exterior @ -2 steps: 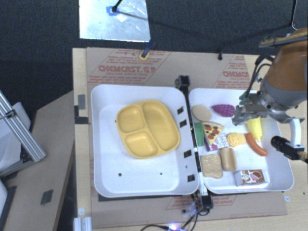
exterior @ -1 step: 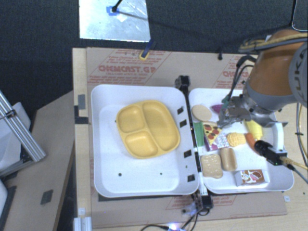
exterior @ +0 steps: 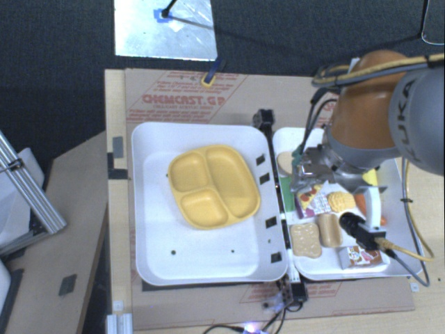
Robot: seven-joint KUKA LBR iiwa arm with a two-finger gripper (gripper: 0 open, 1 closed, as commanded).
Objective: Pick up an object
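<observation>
Yellow tray [exterior: 213, 185] alone in left bin [exterior: 149, 207] | claw [exterior: 306, 178] over right bin's [exterior: 288, 139] crowded left edge, state unreadable | risk: pinching two neighbours, slip.

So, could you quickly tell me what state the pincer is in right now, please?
Pincer: over the right bin, among the toy food; open or closed cannot be told.

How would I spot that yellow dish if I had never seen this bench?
Find the left white bin, the one away from the arm. The yellow plate lies alone near its middle. It has three compartments and rounded corners, unlike the small food-like items crowded in the right bin.
</observation>
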